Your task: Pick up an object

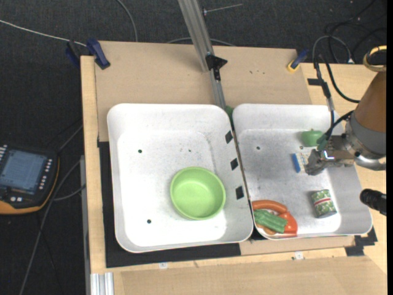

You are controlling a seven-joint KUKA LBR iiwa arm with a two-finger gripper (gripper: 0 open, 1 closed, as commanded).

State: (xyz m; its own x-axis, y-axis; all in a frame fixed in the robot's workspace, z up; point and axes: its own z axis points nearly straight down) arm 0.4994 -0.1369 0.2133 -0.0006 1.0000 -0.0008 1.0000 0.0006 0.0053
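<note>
The gripper [317, 163] is seen low in the right bin [270, 125], jaw state impossible to tell, beside a small blue object [297, 162] lying there with its long axis running near-to-far.

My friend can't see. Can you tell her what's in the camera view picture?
A robot arm's end effector hangs over the right white bin, which holds a small green can, a blue item and orange-and-green toys. The left bin holds a green bowl.
</note>
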